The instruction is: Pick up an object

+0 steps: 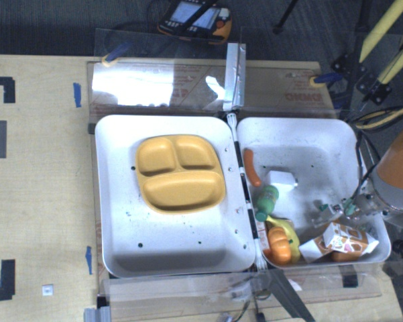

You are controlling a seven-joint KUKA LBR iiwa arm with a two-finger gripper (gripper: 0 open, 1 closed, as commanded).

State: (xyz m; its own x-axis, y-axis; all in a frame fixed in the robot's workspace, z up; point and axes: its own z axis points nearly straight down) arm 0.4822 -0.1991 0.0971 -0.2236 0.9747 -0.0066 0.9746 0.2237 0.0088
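Carton point(345, 240) lies in the right bin point(302, 136), pincer point(335, 210) just above it.

Count on inspection: two white bins, left bin point(114, 180) and right bin point(308, 136). Left bin: one yellow divided plate point(180, 173). Right bin: one orange carrot-shaped piece point(252, 168), one white block point(281, 178), one green item point(265, 201), one yellow banana-like piece point(286, 229), one orange round piece point(279, 245), one printed carton point(342, 240). Small items by the carton's upper edge: number indeterminate.
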